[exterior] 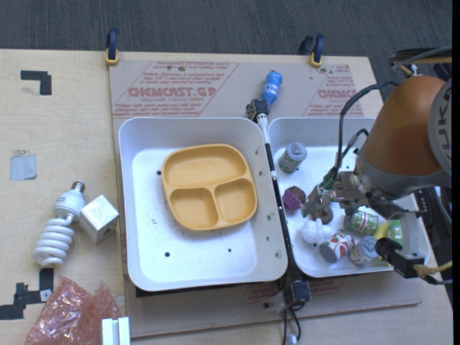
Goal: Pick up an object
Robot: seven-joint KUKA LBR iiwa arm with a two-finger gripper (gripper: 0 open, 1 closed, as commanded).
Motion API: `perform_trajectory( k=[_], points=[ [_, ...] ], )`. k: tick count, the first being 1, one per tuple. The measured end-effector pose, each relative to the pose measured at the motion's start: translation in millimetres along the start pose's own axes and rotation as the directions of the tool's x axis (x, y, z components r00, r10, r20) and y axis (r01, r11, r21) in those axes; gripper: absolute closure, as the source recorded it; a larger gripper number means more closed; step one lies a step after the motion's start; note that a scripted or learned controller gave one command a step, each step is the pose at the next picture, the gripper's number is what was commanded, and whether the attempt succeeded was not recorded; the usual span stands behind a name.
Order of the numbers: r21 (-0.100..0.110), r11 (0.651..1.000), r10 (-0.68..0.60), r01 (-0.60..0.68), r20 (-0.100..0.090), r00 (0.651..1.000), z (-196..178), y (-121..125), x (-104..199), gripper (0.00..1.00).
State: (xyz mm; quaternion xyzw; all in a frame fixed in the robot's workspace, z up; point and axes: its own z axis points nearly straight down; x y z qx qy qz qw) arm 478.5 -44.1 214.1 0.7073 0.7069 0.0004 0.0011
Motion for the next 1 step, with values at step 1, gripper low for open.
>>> perform_trajectory(
  k=[1],
  points=[
    [0.001, 1.0, 0.001, -0.001, 0.0, 1.0, 21.9, 58.8, -27.3, 0.0]
  ],
)
